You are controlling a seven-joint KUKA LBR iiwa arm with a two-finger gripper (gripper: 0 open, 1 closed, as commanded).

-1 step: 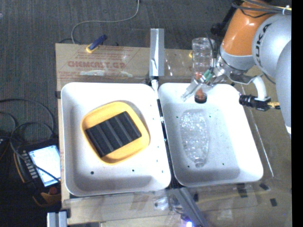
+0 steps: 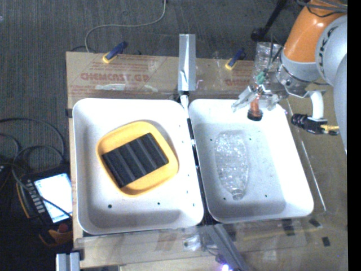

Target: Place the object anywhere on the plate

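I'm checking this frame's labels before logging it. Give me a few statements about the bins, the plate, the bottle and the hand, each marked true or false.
1. The yellow plate sits in the left bin. True.
2. The clear plastic bottle lies on the plate. False: it lies in the right bin.
3. The hand is above the right bin's far edge. True.
4. The bottle stands upright. False: it lies on its side.
5. The arm's orange band is at upper right. True.

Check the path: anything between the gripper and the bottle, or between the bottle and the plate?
Nothing visible lies between the gripper and the clear bottle in the right bin. Toward the yellow plate, the two bins' adjoining rims must be cleared.
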